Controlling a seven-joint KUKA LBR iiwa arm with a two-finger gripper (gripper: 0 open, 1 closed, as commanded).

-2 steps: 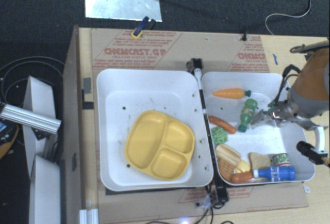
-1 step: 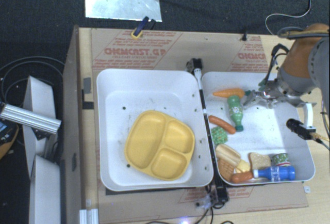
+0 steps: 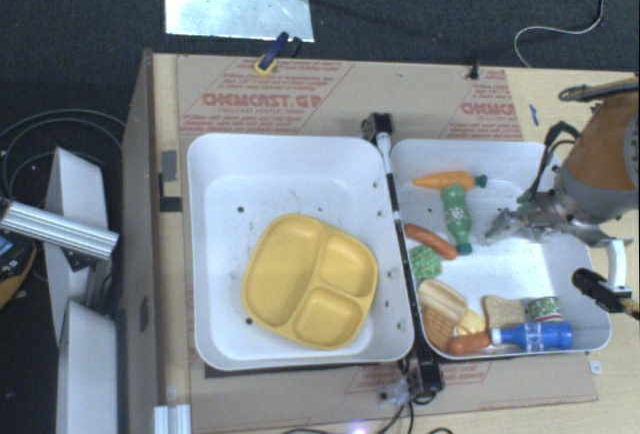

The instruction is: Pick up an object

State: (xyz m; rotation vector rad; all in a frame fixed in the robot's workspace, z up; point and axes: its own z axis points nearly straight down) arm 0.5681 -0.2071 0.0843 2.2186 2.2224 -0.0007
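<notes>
Green bottle point(image 3: 457, 213) lies just left of the pincer point(image 3: 510, 222), inside the right bin point(image 3: 575, 267), apart from its tips. Can't tell if the pincer is open or shut, too small and blurred. Orange carrot point(image 3: 443, 181) sits up-left of it; blue bottle point(image 3: 530, 335) and bread point(image 3: 503, 311) are below it, near the bin's front wall. Best bet: bottle as nearest target, approach across its narrow width, descend clear of the carrot, close mid-body, lift straight.

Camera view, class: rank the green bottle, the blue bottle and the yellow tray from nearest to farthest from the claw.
1. Green bottle, just left of the claw, in the right bin.
2. Blue bottle, lying along that bin's front edge.
3. Yellow tray, away in the left bin.
</notes>
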